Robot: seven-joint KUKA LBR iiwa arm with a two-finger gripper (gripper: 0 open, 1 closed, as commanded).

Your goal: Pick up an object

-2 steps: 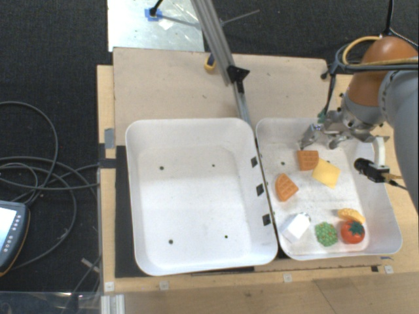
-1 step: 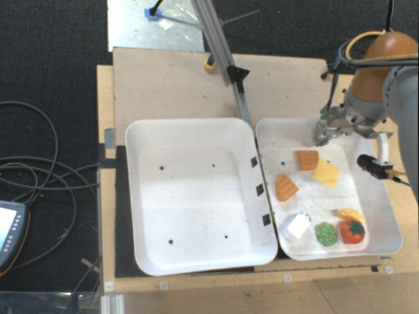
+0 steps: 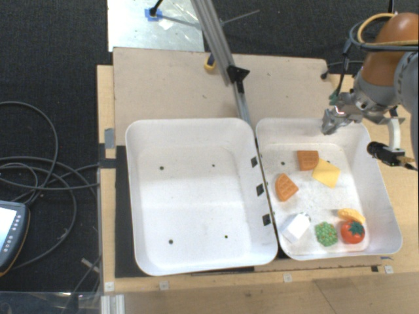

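From above, we see our tool point(image 3: 330, 124) over the right bin's point(image 3: 383, 195) far rim; we cannot tell its opening. Nothing is picked yet: the toy foods, including a yellow wedge point(image 3: 327, 173), lie inside.

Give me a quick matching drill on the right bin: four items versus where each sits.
Items:
1. yellow wedge
2. red tomato
3. white block
4. gripper

Places:
A. bin's near right corner
B. over the bin's far rim
C. beside the brown block, on its right
D. left of the green piece

Pairs: 1-C, 2-A, 3-D, 4-B
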